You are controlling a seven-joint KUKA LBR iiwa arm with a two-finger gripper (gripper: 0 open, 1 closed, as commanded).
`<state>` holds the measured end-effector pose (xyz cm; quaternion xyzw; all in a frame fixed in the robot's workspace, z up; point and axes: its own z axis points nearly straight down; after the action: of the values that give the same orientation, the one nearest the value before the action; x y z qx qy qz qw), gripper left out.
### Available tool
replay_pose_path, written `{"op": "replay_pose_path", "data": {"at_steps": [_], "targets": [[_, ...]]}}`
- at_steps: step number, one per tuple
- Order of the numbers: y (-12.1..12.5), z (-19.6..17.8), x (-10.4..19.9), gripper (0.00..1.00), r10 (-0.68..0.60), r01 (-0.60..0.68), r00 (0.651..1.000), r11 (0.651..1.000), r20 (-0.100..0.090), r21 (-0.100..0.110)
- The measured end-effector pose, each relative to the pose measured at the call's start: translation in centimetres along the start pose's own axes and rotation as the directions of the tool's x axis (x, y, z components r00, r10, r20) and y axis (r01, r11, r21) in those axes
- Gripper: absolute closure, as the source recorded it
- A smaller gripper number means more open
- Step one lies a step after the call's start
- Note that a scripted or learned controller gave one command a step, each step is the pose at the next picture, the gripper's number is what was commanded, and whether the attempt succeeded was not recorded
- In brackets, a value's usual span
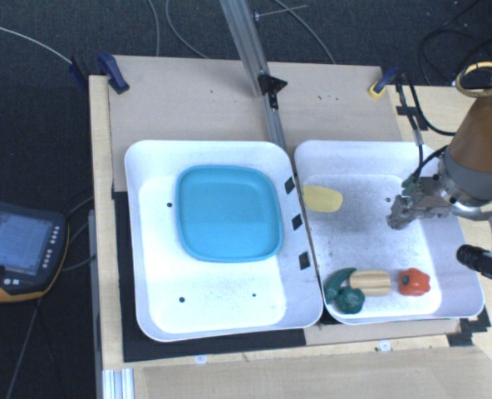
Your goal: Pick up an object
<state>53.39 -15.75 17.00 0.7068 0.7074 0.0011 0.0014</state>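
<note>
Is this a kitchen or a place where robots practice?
Most likely a robot lab, not a kitchen. A robot arm reaches over two white bins on a bench, cables trail across the dark floor, and a handheld control tablet lies beside it. The food looks like toys.

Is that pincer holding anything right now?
Nothing shows in the pincer; it hangs over bare floor of the right bin, apart from the yellow piece.
</note>
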Motion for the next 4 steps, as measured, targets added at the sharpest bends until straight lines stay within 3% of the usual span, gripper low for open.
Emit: {"op": "replay_pose_path", "data": {"at_steps": [2, 3, 4], "targets": [[-0.5, -8.5, 0.3, 1.00, 0.000, 0.000, 1.000, 1.000, 0.000, 0.000], [-1.0, -8.1, 6.4, 1.00, -0.004, 0.004, 1.000, 1.000, -0.002, 0.003], [-1.2, -7.9, 10.6, 1.00, -0.002, 0.002, 1.000, 1.000, -0.001, 0.003]]}}
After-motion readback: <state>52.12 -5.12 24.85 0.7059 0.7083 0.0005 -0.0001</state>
